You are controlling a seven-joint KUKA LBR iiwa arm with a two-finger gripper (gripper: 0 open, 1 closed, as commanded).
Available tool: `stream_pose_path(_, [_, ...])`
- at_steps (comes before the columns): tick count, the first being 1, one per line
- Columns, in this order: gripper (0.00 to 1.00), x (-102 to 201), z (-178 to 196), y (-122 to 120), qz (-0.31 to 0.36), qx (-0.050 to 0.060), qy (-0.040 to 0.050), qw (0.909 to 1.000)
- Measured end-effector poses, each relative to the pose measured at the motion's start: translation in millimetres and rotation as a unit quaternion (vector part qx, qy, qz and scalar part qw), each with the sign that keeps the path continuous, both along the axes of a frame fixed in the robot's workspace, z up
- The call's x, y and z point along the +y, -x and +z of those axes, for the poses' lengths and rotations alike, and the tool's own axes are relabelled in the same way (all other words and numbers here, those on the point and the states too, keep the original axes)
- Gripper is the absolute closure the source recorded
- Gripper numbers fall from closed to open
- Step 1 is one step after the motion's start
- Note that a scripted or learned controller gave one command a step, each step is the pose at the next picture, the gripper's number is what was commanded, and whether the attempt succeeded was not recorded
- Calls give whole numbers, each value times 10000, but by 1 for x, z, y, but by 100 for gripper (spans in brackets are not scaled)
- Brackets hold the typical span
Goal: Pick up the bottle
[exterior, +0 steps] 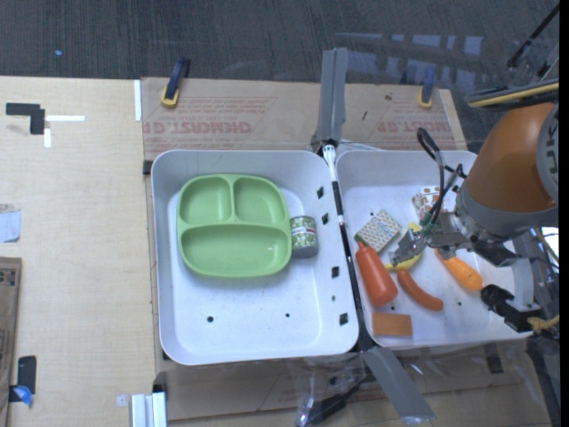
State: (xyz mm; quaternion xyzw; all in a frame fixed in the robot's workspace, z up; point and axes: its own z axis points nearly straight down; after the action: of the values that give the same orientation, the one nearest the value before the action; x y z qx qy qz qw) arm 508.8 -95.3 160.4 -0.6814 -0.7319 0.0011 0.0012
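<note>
One gripper hangs low over the right bin, and I cannot tell whether it is open or closed, because its dark parts blend together from this angle. Nothing can be seen held in it. Just under its tip lies a yellow piece, and beside that a checkered pad.

The bottle is red-orange and lies on its side, a little to the left of the gripper and near the wall between the two bins. Its narrow neck points up-left, towards the pad. A sausage lies just beside the bottle on the right, almost parallel to it. A carrot is further right, and an orange block sits below the bottle.

I judge the bottle to be light, stiff plastic with a smooth and round body, so it may roll or slip out when it is squeezed. The best place to hold seems to be the wide middle of the body, with the jaws across the short axis. The wall and the sausage leave little room on each side.

The arm comes in from the right. In the left bin there are a green plate and a small can touching it.
</note>
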Motion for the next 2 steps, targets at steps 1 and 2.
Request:
stream_pose_path(1, [0, -29, 85, -48, -347, -9, 10, 9994])
stream_pose_path(2, [0, -35, 121, -69, -549, -9, 11, 9985])
